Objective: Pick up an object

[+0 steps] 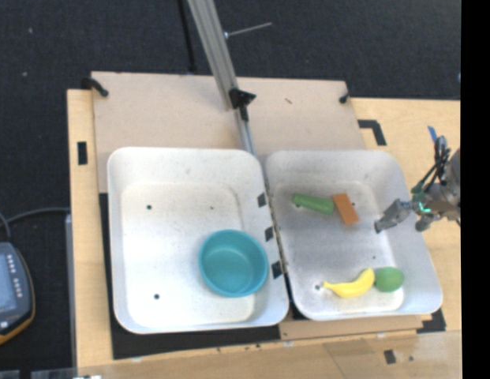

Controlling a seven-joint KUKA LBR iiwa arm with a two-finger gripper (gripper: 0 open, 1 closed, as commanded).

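At the right bin's (pixel 402 181) right wall, your gripper (pixel 401 216) hangs with fingers spread, gripping nothing. The nearest thing, an orange block (pixel 345 209), lies just to its left, long axis running slantwise up-left to down-right, touching the green pepper's (pixel 312 204) end.

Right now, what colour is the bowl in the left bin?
The bowl is teal blue, seen in the camera view looking down on the bins.
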